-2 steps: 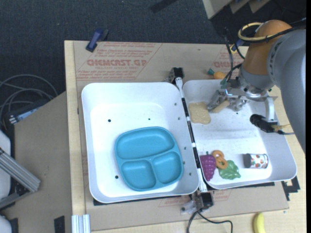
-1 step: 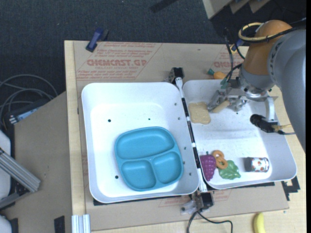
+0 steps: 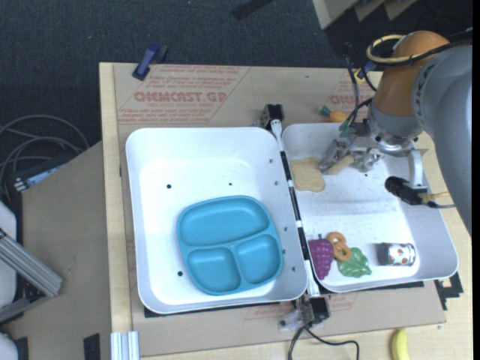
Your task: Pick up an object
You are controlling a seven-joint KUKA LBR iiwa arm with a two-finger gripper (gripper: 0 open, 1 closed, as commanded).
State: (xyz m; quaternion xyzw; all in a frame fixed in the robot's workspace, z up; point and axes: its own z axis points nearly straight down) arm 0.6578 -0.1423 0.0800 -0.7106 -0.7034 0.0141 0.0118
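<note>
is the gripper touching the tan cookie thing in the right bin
Cannot tell. In the camera view the gripper is right at the cookie's upper right edge, but the slant hides any contact or gap.

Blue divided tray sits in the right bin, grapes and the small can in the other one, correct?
Not quite. The camera view shows the blue divided tray in the left bin, not the right. The grapes and the small can lie in the other one, the right bin.

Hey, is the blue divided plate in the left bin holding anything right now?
Empty: the blue plate shows three bare compartments.
</note>
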